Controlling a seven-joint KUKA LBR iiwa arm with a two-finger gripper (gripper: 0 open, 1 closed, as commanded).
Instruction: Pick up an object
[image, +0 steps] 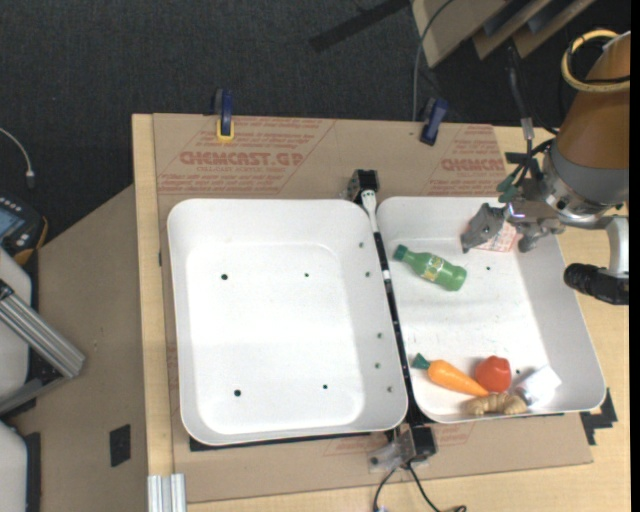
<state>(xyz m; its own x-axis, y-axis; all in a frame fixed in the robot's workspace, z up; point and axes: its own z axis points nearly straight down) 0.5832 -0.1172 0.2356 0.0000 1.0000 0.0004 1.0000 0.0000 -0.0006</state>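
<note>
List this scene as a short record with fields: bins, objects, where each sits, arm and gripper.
bins: left bin and right bin, white, side by side
green bottle: right bin, upper middle, lying on its side
carrot: right bin, near front edge
red tomato: just right of the carrot
ginger root: at the front rim, below the tomato
gripper: over the right bin's far right part, above and right of the bottle, holding nothing visible

Your bottle (430, 268) lies mid right bin (560, 330); carrot (450, 376), tomato (492, 373) and root (495, 404) crowd its near edge.
</note>
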